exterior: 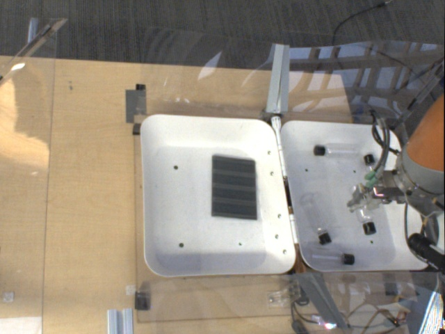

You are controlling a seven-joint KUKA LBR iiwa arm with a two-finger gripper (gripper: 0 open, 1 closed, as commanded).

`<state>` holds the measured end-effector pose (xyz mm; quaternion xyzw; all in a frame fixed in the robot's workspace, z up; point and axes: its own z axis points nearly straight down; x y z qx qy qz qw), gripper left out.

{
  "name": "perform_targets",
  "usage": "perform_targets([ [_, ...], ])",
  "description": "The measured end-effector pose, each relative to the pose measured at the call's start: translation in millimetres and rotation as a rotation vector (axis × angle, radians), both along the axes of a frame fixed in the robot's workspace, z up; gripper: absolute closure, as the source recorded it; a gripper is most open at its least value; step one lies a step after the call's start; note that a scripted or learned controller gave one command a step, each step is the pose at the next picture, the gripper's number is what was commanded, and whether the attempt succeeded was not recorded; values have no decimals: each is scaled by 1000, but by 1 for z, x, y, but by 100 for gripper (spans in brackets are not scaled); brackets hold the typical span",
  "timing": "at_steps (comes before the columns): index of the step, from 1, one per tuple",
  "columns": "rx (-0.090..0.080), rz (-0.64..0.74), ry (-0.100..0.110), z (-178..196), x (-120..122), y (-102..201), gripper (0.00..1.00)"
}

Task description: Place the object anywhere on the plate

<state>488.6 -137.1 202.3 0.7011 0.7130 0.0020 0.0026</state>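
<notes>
A dark grey ribbed rectangular plate (234, 187) lies flat in the middle of the left bin (167, 207). Several small black pieces lie scattered in the right bin (306, 186), among them one (324, 238) near the front and one (368, 228) just below the gripper. Two clear tubes with black caps lie there too, one at the back (337, 148) and one along the front wall (332, 258). My gripper (363, 197) hangs low over the right half of the right bin, far to the right of the plate. Nothing rests on the plate.
The grey arm with its orange band (425, 145) comes in from the right over the right bin's edge. A metal post (278, 78) stands behind the seam between the bins. Cables (381, 134) hang near the arm, and wooden bench (76, 186) spreads to the left.
</notes>
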Motion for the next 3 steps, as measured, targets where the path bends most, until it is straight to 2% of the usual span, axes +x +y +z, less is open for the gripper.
perform_targets([
  [1, 1, -81, 1, 60, 56, 62, 100],
  [2, 0, -62, 1, 76, 113, 92, 100],
  [3, 0, 206, 1, 51, 149, 196, 100],
])
